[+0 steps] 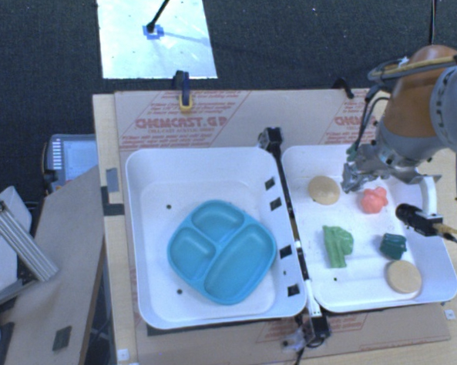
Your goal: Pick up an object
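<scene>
The right bin holds several small items. A tan round piece lies at its back left, and a coral-pink lump sits just right of it. A green piece rests in the middle, with a dark teal piece to its right and a tan disc at the front right. My gripper hangs low over the back of this bin, between the tan round piece and the pink lump. Nothing is visibly held in it.
The left bin holds a blue divided plate. A black clip strip runs along the seam between the bins. The arm's grey body and orange band hang over the right bin's back right corner, with a black cable end near the right wall.
</scene>
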`<state>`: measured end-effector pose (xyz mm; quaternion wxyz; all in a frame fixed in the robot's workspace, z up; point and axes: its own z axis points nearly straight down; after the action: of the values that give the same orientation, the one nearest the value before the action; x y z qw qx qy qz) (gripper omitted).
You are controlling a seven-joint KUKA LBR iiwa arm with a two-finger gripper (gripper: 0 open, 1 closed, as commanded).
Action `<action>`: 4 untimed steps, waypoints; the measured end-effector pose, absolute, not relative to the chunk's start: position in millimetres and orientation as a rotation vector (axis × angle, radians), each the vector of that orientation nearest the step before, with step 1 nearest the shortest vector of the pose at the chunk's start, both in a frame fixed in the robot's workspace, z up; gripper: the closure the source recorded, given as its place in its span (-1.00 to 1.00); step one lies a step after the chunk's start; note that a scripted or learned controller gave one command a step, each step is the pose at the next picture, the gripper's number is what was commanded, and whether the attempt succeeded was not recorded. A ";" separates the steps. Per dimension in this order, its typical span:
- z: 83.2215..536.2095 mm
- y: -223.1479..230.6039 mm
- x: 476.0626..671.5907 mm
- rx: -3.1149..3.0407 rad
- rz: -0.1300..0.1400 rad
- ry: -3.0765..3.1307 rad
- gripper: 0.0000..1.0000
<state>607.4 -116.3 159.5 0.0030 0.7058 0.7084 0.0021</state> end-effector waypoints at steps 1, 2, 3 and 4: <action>223.3 -119.1 614.3 2.211 0.008 2.221 1.00; 273.8 -113.5 616.5 2.212 0.006 2.224 1.00; 275.6 -65.4 626.7 2.210 0.005 2.229 1.00; 260.7 -18.1 625.6 2.212 0.003 2.231 1.00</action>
<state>625.6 -18.1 260.7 0.0001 0.7040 0.7102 0.0010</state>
